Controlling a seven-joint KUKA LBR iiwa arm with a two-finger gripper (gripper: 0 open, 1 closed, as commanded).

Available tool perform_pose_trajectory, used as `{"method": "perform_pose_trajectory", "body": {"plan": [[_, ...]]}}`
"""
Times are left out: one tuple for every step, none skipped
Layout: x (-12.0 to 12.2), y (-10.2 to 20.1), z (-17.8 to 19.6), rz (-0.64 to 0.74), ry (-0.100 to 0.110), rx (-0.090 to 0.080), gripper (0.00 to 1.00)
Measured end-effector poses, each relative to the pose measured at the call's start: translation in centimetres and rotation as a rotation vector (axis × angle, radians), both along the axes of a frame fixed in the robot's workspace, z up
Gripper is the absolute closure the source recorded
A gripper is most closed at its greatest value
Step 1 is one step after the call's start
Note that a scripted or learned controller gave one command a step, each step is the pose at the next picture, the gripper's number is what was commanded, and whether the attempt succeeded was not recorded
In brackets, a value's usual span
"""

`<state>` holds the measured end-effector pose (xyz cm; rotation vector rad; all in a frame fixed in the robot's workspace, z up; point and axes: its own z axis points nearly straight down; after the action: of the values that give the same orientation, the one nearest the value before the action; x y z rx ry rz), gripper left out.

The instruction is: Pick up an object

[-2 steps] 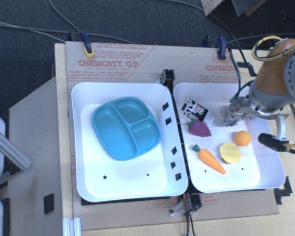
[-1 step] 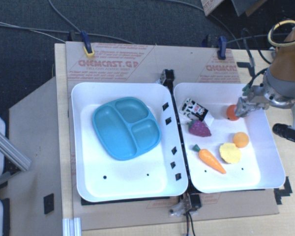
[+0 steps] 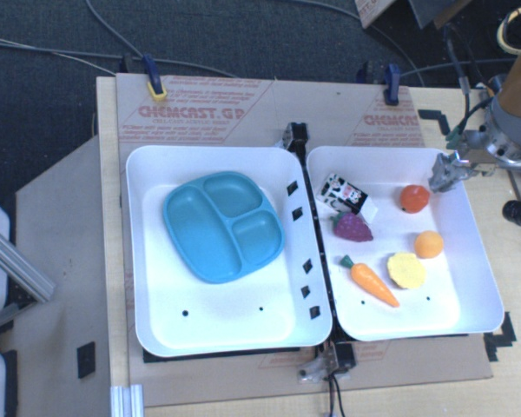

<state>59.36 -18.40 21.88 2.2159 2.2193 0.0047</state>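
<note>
A: Where does the gripper sit?

B: Over the far right edge of the right bin, just beside the tomato. Nothing between its fingers that I can see. Whether the jaws are released or clenched, cannot tell; too small and blurred.

A: What's on offer?

B: All in the right bin. Tomato nearest the gripper. Orange below it, near the right wall. Lemon slice just left of the orange. Carrot touching or nearly touching the slice, lying at a slant. Grapes mid-bin, with a black-and-white carton just above them. Left bin carries a blue tray.

A: Likely target?

B: Tomato, by nearness; a guess.

A: Handling?

B: Looks like toy food, so probably light and stiff, with a smooth rounded skin. It may roll or squirt out if pinched off-centre. Best to close across its widest middle, straight down. It stands apart from its neighbours, so there is room for fingers either side. The bin wall on the right is the nearer hazard
</note>
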Motion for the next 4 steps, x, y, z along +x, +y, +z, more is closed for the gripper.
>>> {"method": "perform_pose_trajectory", "body": {"plan": [[0.1, 0.0, 3.4, 0.0, 0.001, 0.001, 1.0], [0.5, 5.2, 2.0, 0.003, 0.008, 0.004, 1.0], [0.7, 10.0, 0.9, 0.004, 0.009, 0.004, 1.0], [1.3, 15.8, -0.1, 0.005, 0.009, 0.005, 1.0]]}}
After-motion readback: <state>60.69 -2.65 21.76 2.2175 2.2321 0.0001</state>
